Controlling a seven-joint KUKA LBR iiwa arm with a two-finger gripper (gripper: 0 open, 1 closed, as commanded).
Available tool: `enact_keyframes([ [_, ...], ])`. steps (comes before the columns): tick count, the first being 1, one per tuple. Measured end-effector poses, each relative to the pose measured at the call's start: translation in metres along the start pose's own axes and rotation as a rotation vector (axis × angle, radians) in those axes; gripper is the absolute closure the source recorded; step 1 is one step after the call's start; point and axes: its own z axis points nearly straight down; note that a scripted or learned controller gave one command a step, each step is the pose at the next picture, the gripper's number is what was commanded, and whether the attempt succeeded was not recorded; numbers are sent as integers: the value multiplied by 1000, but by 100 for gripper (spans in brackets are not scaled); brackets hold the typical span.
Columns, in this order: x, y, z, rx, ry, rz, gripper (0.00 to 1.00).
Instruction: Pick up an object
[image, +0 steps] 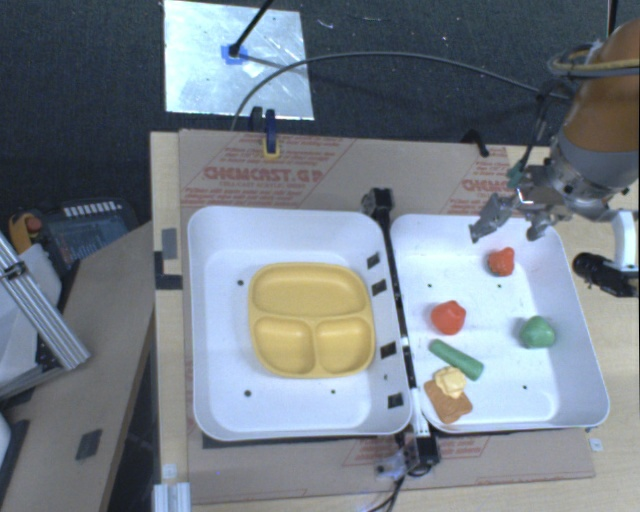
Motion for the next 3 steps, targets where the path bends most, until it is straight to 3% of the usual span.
enact_keyframes([
  [1,0,2,-6,-10,-1,-2,0],
  [3,16,-2,104,-6,0,-1,0],
])
